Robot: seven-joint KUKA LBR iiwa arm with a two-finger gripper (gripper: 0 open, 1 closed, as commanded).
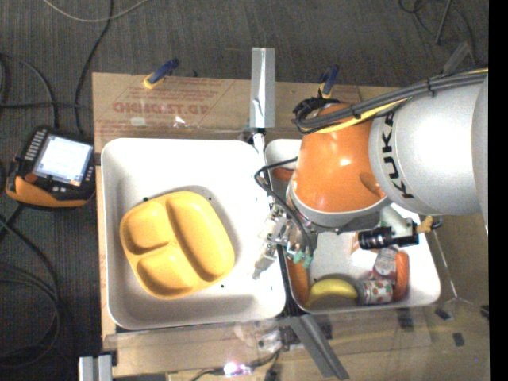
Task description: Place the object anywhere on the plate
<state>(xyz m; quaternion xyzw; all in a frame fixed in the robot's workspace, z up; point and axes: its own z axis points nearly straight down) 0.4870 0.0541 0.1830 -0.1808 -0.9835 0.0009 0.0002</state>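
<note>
Yellow and split into three sections, the plate (178, 244) lies in the middle of the left bin (159, 153). The grey-and-orange arm (341, 173) hangs over the right bin (431, 290). Its gripper (271, 251) sits at the wall between the two bins, just right of the plate, and whether it grips anything cannot be told. A banana (332, 290), a can (375, 292) and an orange piece (298, 280) lie along the right bin's near end.
</note>
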